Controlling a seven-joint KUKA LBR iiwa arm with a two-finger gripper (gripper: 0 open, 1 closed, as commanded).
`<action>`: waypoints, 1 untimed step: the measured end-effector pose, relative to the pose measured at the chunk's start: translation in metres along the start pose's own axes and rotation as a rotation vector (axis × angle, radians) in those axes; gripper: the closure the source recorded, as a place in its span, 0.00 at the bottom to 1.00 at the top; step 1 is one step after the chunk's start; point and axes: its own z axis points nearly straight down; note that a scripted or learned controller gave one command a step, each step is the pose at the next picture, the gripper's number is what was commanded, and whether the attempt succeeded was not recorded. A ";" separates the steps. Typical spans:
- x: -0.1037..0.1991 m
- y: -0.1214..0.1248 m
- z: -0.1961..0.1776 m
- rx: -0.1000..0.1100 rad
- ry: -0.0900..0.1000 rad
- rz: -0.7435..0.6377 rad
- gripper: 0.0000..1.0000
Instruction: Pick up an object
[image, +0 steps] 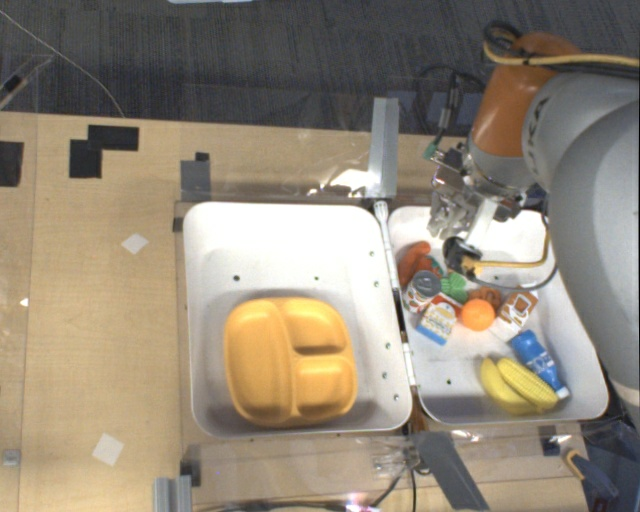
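The grey arm (585, 150) with its orange band fills the upper right, reaching down over the far end of the right bin (590, 395). The left bin (215, 235) sits just beside it, the two sharing a central edge, and holds a yellow divided tray (290, 358) lying flat toward its near side. The gripper (455, 228) hangs above the far left part of the right bin, over the cluster of objects; from this slant (the wrist hardware crowds the tips) I cannot tell if it is released or clenched, and nothing is visibly caught in it.

Below it lie the candidates for picking. A banana (517, 385) rests near the bin's near edge, with a blue bottle (538, 360) just beside it on the right. A small white-and-orange carton (437, 320) sits by the central edge, an orange ball (478, 314) touching or nearly touching its right side. A red object (412, 262) lies farther back, a small green piece (455, 285) close by.
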 end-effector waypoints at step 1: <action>0.025 -0.050 0.004 0.008 -0.007 0.406 1.00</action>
